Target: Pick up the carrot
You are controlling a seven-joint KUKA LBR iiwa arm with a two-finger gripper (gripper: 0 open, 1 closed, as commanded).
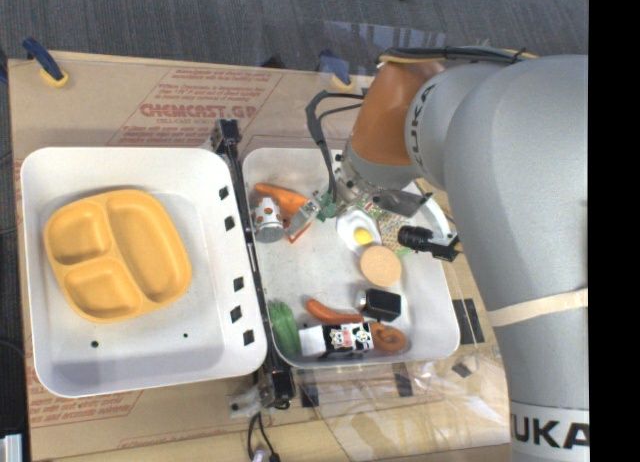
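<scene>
Carrot (281,196) lies unlifted at the right bin's (440,335) far left; gripper (318,208) beside it, jaws' state unclear.

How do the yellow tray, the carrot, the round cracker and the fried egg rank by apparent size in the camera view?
1. yellow tray, by far the largest.
2. carrot, long and thin.
3. round cracker and fried egg look too alike to rank.
</scene>
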